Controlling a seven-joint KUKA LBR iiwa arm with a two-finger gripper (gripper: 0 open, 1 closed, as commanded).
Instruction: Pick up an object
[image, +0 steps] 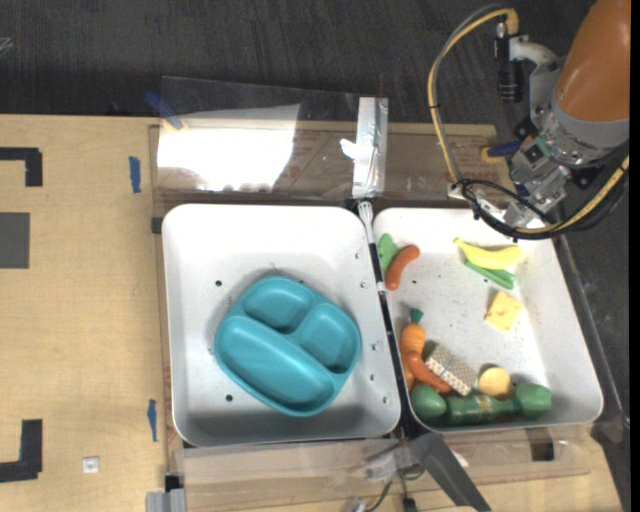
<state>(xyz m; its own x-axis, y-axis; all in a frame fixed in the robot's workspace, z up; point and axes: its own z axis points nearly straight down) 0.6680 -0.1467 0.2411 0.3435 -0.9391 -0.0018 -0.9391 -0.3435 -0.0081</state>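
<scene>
Toy vegetables (478, 392) crowd near edge of right bin (570, 330). My gripper (522, 212) above banana (488, 256); grip state unclear. Risk: banana slips, or neighbours jam grab.

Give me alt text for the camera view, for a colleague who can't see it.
The gripper hangs over the far edge of the right bin, just above a yellow banana, with small toy foods scattered below it. The left bin holds a teal divided plate.
</scene>
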